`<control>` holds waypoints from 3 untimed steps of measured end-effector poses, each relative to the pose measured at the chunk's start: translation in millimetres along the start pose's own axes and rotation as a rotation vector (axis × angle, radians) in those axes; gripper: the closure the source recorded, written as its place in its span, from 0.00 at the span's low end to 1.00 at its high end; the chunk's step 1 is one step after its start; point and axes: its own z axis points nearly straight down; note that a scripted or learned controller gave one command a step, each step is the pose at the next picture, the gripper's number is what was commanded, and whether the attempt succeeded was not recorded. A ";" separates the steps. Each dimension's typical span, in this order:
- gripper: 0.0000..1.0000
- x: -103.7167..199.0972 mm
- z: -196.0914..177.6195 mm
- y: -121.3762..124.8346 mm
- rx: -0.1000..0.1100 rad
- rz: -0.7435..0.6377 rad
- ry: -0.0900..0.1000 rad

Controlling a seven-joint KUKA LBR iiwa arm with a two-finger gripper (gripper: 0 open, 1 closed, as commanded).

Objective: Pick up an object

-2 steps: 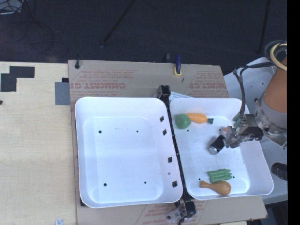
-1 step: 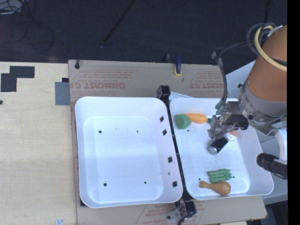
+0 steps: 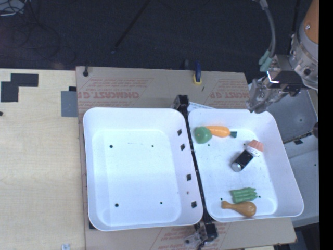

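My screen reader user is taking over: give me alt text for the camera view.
The gripper hovers above the far right corner of the right bin, which holds a green ball, carrot, small bottle, green toy and tan gourd-shaped toy. The left bin sits alongside.

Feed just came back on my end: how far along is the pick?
Nothing looks picked yet. The gripper hangs above the right bin's far rim, with no object seen between its fingers. The green ball, carrot, black cylinder, green piece and tan gourd all lie in that bin. Descent and grasp remain.
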 end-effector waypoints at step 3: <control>1.00 110.3 -25.8 151.9 0.018 -0.001 -0.002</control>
